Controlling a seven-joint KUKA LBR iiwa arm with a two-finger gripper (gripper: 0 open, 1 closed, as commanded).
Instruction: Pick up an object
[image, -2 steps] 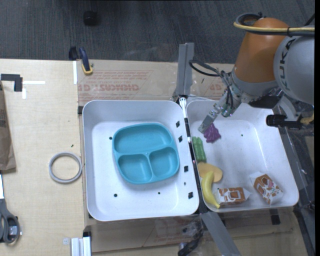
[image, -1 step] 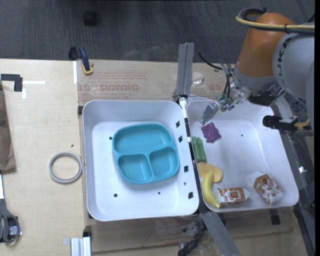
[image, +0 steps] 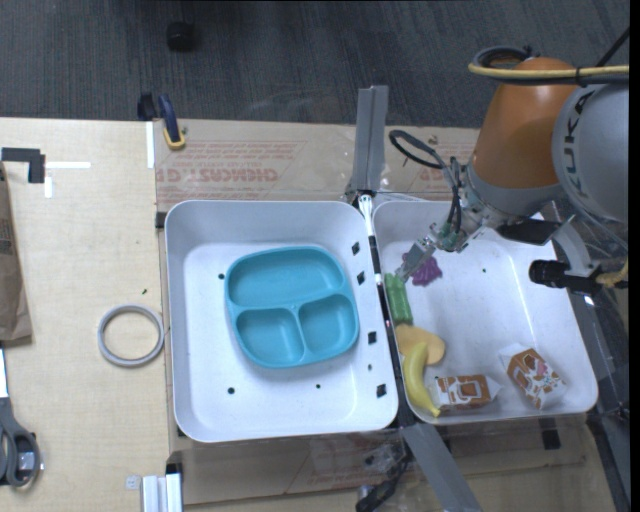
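Observation:
My gripper (image: 428, 252) hangs low over the back left of the right bin (image: 560, 330), below the arm's orange band. A small purple bunch of toy grapes (image: 429, 272) lies right under its tip, touching or nearly touching it; whether it is gripped is unclear. A green vegetable (image: 398, 298) lies along the bin's left wall just in front of the grapes. Further forward are a yellow banana (image: 418, 378) with an orange-yellow piece (image: 428, 344) by it, a brown snack box (image: 465, 391) and a second small packet (image: 533, 377).
The left bin (image: 190, 330) holds a blue divided plate (image: 292, 305). On the bench to the left lie a grey tape ring (image: 131, 334) and scissors (image: 15, 452). A metal post (image: 370, 140) stands behind the wall between the bins.

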